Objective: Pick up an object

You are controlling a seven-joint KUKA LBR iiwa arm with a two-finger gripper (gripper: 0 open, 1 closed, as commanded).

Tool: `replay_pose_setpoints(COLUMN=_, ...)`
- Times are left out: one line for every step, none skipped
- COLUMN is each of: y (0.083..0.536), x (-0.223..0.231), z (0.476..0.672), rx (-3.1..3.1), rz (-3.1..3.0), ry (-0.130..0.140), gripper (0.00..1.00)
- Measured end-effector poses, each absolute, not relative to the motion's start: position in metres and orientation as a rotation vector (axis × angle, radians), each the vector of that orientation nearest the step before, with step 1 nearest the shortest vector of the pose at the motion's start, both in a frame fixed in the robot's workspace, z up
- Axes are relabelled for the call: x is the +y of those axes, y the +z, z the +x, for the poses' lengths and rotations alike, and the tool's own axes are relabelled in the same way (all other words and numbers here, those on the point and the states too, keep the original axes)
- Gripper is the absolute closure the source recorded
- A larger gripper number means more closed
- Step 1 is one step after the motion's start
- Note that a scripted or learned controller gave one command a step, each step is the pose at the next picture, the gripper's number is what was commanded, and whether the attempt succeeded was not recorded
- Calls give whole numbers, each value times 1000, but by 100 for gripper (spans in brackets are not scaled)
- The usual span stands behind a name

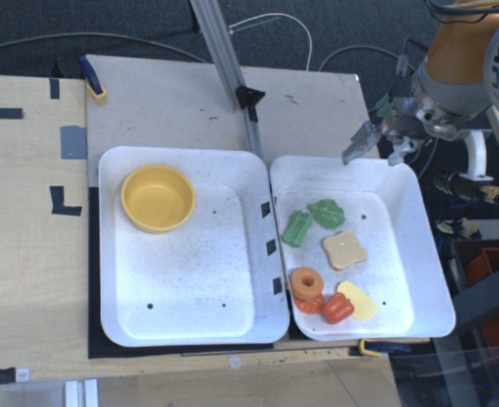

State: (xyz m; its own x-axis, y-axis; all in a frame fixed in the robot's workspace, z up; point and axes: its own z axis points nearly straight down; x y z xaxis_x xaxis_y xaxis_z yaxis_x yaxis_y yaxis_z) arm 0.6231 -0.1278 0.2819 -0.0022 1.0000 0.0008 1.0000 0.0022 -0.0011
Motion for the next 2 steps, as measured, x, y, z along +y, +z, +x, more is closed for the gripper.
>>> replay_pose_setpoints(y=282, x=-128, z=623, rx=-2223, rz=-2218, ry=0, gripper=0)
replay_pose_setpoints(y=219, x=-132, z=625, rx=-2219, rz=-2217, ry=9, gripper=0)
